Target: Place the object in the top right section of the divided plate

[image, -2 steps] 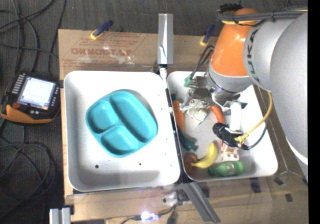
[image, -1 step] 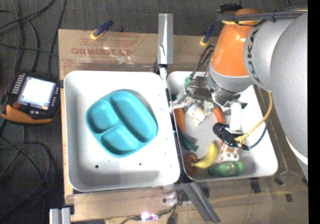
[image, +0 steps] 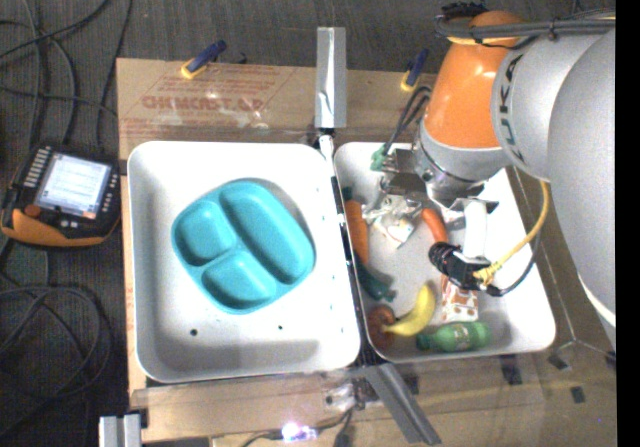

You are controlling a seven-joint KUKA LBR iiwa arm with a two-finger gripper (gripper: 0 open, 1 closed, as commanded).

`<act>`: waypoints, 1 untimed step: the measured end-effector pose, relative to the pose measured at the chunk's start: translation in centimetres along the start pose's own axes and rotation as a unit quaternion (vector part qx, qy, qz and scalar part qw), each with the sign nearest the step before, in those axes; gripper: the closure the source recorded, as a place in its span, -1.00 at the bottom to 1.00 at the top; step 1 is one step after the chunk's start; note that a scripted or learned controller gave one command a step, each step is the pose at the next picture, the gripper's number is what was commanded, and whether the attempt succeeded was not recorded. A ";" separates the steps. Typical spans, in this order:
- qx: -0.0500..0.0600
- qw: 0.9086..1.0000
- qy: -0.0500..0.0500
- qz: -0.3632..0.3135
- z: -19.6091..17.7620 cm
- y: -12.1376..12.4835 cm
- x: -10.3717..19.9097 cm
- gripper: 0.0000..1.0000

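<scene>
The teal divided plate (image: pixel 243 243) lies tilted in the left bin (image: pixel 160 335), with three sections and nothing in them. My gripper (image: pixel 398 207) is down in the right bin (image: pixel 530 320), under the orange band of the wrist (image: pixel 470 100). It hangs over a crumpled white and silver item (image: pixel 392 225), between an orange carrot (image: pixel 357 231) on its left and a smaller orange-red piece (image: pixel 433 224) on its right. The arm hides what lies directly under the gripper.
At the front of the right bin lie a banana (image: pixel 416 312), a green bottle (image: pixel 456 337), a red and white packet (image: pixel 461 301), a dark green item (image: pixel 378 284) and a reddish piece (image: pixel 380 316). A yellow cable (image: pixel 510 250) loops off the arm. A pendant (image: pixel 62 193) sits at far left.
</scene>
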State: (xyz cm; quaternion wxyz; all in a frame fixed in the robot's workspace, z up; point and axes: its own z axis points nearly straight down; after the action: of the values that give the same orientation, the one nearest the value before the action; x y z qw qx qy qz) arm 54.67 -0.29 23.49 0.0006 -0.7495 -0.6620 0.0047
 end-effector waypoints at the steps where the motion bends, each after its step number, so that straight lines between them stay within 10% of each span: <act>1: -0.002 0.994 0.001 0.114 -2.8 -3.0 -2.8 1.00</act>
State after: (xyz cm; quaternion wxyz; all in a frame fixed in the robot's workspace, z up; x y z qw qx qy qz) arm 51.40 -2.67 26.29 -0.0006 -0.8198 -0.5726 0.0027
